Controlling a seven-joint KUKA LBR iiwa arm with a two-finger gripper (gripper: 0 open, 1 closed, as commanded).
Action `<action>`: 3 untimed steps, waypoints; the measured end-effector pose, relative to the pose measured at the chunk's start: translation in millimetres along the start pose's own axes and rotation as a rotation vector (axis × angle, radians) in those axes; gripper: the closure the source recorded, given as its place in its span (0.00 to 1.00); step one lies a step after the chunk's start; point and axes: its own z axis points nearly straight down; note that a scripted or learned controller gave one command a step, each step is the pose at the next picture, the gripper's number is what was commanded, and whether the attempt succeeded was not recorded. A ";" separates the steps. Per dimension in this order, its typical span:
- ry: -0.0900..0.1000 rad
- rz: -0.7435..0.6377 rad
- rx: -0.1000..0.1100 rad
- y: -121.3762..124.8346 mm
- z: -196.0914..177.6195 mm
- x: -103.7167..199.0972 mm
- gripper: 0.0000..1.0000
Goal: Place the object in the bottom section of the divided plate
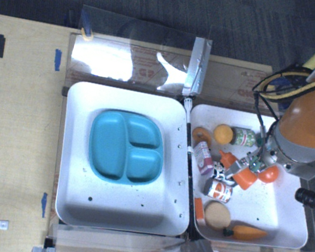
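The object to move is most likely the orange cup [246,178]. It lies on its side in the right bin [292,232], right under the gripper [251,164]. A red toy [270,173] touches the cup on the arm's side. A small can [218,190] sits just past the cup, on the side away from the arm.

The gripper is low over the cup, because that is where it has to be to grab it. I cannot tell if the gripper is open or closed, or if it holds anything. The toys are packed close, so it could bump a neighbour or grab the wrong one.

The blue plate [106,144] is well away from the gripper, across the wall between the bins, in the left bin [69,188]. It is flat and bare, ready for the cup. The bottom section [142,166] looks like the small one on the plate's near side, so the gripper has the shortest way to go.
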 end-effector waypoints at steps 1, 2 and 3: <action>0.000 0.120 -0.003 91.9 -20.4 20.4 1.00; 0.000 0.171 -0.002 177.6 -19.5 62.2 1.00; 0.001 0.186 -0.023 195.5 44.4 134.9 1.00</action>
